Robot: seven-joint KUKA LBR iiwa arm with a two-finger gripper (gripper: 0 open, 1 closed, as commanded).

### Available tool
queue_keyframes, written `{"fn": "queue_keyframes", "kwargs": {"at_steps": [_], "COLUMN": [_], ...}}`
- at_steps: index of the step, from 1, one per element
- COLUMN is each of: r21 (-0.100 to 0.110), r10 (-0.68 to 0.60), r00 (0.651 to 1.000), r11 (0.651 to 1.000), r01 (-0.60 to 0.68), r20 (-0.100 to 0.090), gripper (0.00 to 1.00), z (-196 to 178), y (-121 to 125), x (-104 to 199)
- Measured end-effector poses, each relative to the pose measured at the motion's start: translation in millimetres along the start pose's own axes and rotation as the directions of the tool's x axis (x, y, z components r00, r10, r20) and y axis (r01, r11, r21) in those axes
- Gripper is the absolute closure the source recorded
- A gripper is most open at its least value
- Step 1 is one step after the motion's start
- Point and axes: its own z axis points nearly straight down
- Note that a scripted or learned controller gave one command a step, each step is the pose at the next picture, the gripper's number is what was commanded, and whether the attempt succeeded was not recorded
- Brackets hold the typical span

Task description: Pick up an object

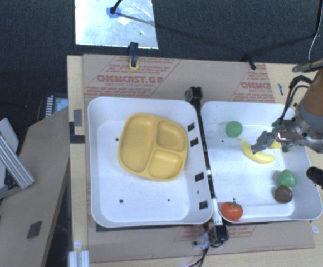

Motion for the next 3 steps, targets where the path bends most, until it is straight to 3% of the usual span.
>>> {"fn": "queue_keyframes", "kwargs": {"at_steps": [2, 3], "r21": [0.001, -0.003], "r10": [0.0, 0.0], "r00": [1.0, 1.0], "r11": [1.0, 1.0], "r01": [0.0, 0.0], "r20": [-0.001, 0.001], "gripper": [0.0, 1.0], "z": [107.7, 94.6], "y": [1.8, 3.2], "x": [-8.5, -9.1]}}
